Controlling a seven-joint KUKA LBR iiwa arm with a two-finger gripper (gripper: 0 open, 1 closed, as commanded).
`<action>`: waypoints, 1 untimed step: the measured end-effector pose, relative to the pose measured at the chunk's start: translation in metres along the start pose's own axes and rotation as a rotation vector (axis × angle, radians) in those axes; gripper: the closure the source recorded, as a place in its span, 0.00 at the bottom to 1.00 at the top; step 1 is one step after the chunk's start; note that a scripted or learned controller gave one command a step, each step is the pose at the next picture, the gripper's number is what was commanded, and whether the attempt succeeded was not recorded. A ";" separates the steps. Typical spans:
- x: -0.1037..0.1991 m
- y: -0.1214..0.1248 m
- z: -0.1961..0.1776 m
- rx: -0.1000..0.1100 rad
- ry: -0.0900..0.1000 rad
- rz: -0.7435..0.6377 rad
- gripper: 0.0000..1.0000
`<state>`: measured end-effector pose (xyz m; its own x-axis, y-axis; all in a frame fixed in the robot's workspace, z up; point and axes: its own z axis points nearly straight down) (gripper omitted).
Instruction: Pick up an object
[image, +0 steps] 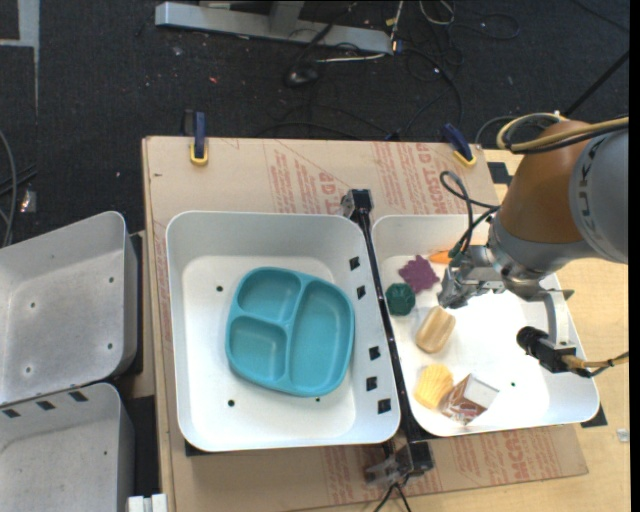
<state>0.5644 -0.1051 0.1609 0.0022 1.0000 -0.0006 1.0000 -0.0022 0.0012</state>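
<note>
**Ana:** Closest to us, below the gripper in the picture, sit a small wrapped packet and a yellow corn-like piece, touching or nearly so, near the front wall of the right bin.

**Ben:** And just under the gripper's tip?

**Ana:** A tan, bread-coloured piece, the nearest thing to it. To the gripper's left lies a dark green ball, and up-left a purple piece. Something orange peeks out just above it, beside the wrist.

**Ben:** Does it hold anything?

**Ana:** I see nothing between its fingers, and I cannot tell how far apart they stand; the wrist hides them. It hangs low among the clutter, I'd guess to try for the tan piece or the purple one.

**Ben:** Farther left?

**Ana:** A teal divided plate alone in the left bin, well apart from the gripper.
</note>
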 end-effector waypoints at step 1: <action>-0.001 -0.003 -0.063 -0.005 -0.001 -0.004 1.00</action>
<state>0.5616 -0.1062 0.2237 -0.0022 1.0000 -0.0015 1.0000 0.0022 0.0065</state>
